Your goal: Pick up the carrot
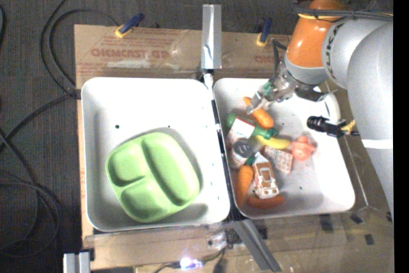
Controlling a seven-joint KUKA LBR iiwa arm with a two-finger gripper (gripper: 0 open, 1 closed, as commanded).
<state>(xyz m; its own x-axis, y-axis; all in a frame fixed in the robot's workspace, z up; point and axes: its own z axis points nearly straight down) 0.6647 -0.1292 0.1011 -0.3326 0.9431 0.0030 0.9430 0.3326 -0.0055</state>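
Clutter is filling the right bin (332,195), where the gripper (267,94) is hanging low near the back left corner, just above a small orange piece (261,117) with a green end; whether its fingers are parted or closed is not something this view is showing. The carrot (242,183) is lying toward the front left of that bin, pointing roughly front to back, touching a toy truck (263,179) on its right and sitting just below a small round can (241,149). A yellow banana (277,142) and a pink toy (301,149) are lying near the middle, well apart from the gripper. The left bin (102,99) is holding a green divided plate (153,174), resting toward its front.
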